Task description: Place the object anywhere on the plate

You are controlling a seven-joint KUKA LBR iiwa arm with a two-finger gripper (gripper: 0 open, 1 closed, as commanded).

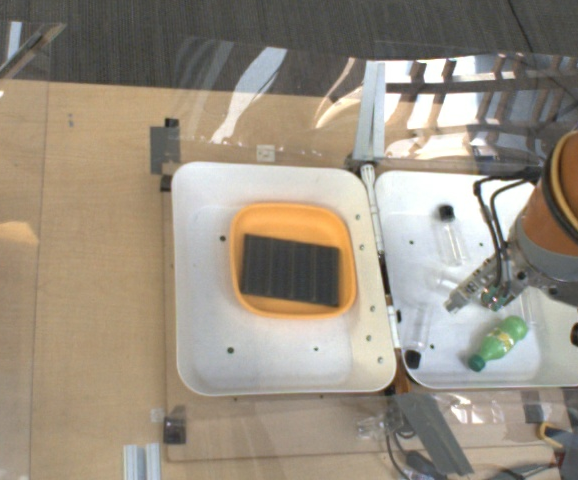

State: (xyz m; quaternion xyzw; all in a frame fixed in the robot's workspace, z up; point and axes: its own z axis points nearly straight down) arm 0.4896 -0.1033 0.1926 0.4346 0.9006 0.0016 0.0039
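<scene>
At lower right, a small green bottle (499, 340) lies on its side in the right bin (559, 373); it looks light and slick, best gripped mid-body. Just above hovers the claw (472, 294), state unclear. The orange plate (291, 222) sits mid-frame.

Tan wooden bench (69, 268); on it two white bins side by side, left bin (199, 358), right bin (559, 373)

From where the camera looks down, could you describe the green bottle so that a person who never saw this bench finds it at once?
Start at the right white bin, the one the grey and orange arm reaches over. Near its front edge, just below the gripper, lies the green bottle on its side, cap toward the front left. The clear bottles nearby are see-through with black caps; this one alone is bright green.
</scene>
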